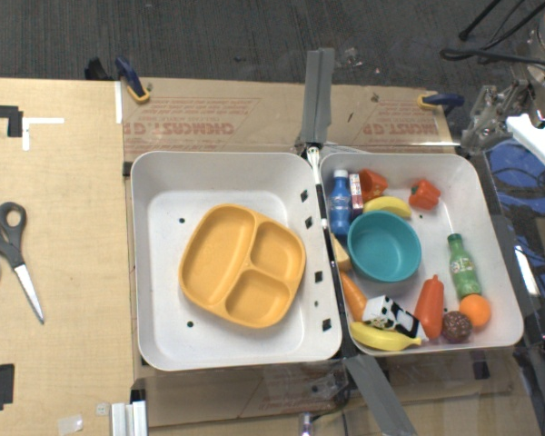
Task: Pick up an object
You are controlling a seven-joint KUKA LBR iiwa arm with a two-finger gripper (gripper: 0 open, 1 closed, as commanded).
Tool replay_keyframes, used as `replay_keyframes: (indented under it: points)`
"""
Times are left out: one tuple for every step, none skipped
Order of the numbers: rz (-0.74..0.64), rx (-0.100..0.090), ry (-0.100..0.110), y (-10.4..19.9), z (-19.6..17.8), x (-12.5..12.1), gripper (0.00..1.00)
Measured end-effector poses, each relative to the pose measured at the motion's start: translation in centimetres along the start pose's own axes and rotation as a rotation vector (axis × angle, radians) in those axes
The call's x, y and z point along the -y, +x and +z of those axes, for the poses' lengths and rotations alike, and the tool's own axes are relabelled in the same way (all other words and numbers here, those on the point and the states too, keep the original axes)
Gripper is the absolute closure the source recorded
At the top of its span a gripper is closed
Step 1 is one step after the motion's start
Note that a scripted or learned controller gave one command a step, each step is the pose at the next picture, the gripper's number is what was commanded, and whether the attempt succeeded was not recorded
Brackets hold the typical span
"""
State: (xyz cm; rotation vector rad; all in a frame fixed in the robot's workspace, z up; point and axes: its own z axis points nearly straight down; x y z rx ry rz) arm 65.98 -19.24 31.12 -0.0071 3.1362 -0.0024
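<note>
1. Gripper [492,116] sits at the far right, outside the bins and just beyond the right bin's far corner; I cannot tell how open it is or whether it holds anything.
2. Left bin [154,271] holds a yellow divided plate [243,264].
3. Right bin [479,189] holds the pickable items, with a teal bowl [384,248] in the middle.
4. Green bottle [460,266] lies right of the bowl; blue bottle [340,203] lies far left.
5. Banana [381,337] lies along the near edge.
6. Orange [475,311] rests in the near right corner.
</note>
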Motion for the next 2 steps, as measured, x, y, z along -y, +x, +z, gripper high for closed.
replay_keyframes:
  points:
    - [0.000, 0.007, 0.001, -0.2, -1.0, 0.0, 1.00]
    - [0.001, 0.014, 0.002, -0.3, -2.1, 0.0, 1.00]
